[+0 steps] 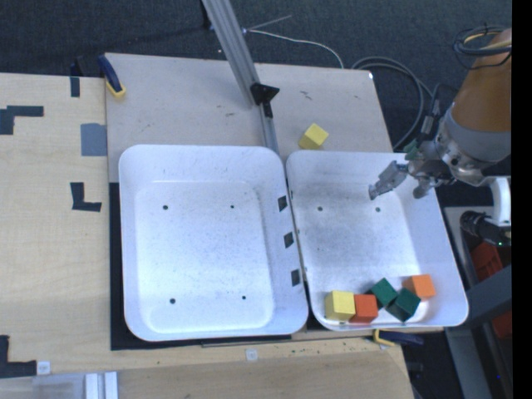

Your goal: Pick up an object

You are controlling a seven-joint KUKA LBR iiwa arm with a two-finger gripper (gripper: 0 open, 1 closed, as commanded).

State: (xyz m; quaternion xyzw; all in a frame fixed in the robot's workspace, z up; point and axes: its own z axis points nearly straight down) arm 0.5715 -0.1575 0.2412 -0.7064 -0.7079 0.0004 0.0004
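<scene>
Several small blocks lie along the front edge of the right bin (349, 223): a yellow block (339, 304), a red-orange block (365, 307), two dark green blocks (384, 290) (405, 305) and an orange block (422, 286). My gripper (401, 181) hangs over the bin's far right part, well behind the blocks. It is open, with nothing between its fingers. The arm's orange band (484, 98) rises above it at the right.
The left bin (199, 239) adjoins the right one. Another yellow block (313, 136) sits on the bench just behind the right bin. A slanted metal rail (235, 44) crosses the bench at the back. Cables (399, 77) run behind the arm.
</scene>
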